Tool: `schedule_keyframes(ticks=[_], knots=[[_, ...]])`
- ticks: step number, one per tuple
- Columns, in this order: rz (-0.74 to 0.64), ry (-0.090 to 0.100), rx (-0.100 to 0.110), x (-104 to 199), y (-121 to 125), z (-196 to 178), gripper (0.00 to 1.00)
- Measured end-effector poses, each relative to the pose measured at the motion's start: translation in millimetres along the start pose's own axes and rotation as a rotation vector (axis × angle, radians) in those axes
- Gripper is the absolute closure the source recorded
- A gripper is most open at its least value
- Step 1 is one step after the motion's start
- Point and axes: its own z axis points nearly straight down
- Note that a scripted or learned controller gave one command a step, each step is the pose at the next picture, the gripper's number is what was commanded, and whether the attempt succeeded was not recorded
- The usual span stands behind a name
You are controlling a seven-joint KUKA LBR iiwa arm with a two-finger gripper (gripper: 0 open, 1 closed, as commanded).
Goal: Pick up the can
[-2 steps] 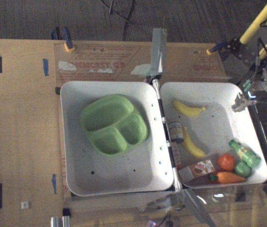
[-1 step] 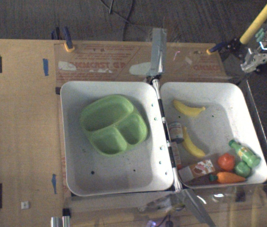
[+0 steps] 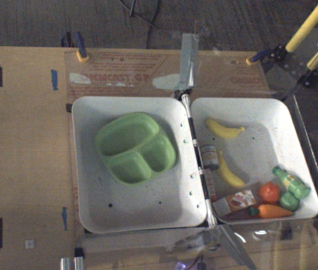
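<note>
Small cylindrical metal can (image 3: 209, 156) is lying on its side in the R white bin (image 3: 285, 122), against the L wall, w/ two yellow bananas (image 3: 224, 129) just beside it. Green divided plastic plate (image 3: 135, 148) is sitting in the L white bin (image 3: 91, 196).

Robotics lab: two white bins (image 3: 130, 218) butted on a cardboard-covered counter (image 3: 23, 151), blue tape marks (image 3: 54, 79), clamps (image 3: 81, 45), cables (image 3: 139, 1) on dark floor.

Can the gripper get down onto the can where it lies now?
Probably, but tight. The can lies against the right bin's left wall, with a banana close on its other side; nothing lies on top of it.
</note>
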Motion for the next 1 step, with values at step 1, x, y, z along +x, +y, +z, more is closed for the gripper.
schedule_keyframes(ticks=[1], knots=[[0.004,0.001,0.003,6.7,-0.3,0.1,1.0]])
